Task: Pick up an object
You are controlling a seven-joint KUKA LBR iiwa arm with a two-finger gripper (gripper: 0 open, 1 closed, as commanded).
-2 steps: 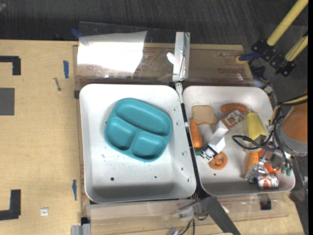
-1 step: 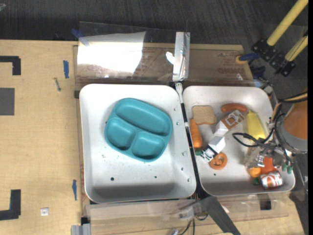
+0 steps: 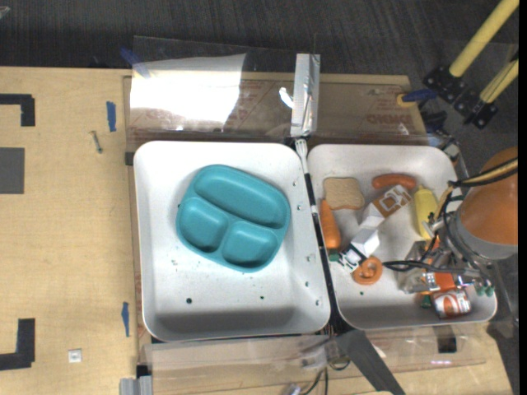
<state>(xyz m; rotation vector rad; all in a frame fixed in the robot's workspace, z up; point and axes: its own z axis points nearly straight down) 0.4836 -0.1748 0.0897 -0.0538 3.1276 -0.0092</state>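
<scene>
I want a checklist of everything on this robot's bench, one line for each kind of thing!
Surface: two white bins side by side, left bin, right bin, on a wooden bench.
Job's things: right bin holds a bread slice, carrot, sausage, banana, orange ring and red can.
Clutter: teal divided plate in the left bin.
Tool: hidden under the arm's wrist; fingers unclear.
Cables: dark wires by the wrist.
Surroundings: yellow poles, dark floor.

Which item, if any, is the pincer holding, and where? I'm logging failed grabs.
Cannot be told: the arm and its cables cover the pincer low in the right bin, beside a red can.
</scene>
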